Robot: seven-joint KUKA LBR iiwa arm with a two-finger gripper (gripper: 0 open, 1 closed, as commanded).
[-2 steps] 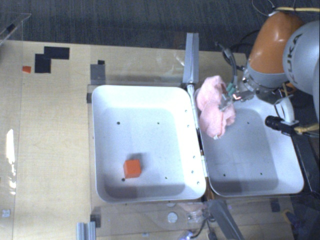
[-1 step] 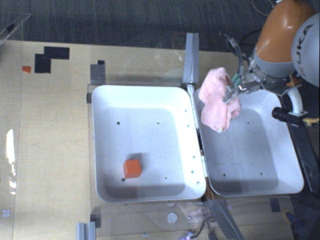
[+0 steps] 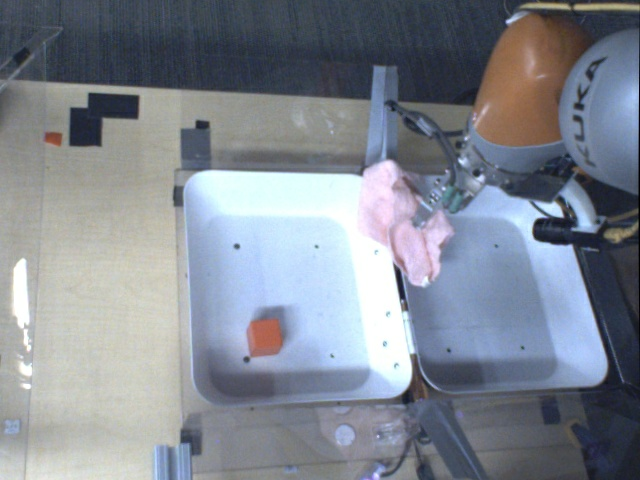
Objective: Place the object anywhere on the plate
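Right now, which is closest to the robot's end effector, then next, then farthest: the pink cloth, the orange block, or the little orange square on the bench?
From the end effector:
1. Pink cloth, right at it, draped over the bins' shared edge.
2. Orange block, low in the left bin.
3. Little orange square, far left on the bench.

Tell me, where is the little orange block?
The orange block lies in the left bin, near its front-left corner, far from the pink cloth.

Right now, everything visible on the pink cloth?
The pink cloth looks like soft, crumpled fabric, pale pink, bunched rather than spread. It hangs across the divide between the left bin and right bin, near their far ends. The gripper sits at its upper right part; a grasp cannot be confirmed.
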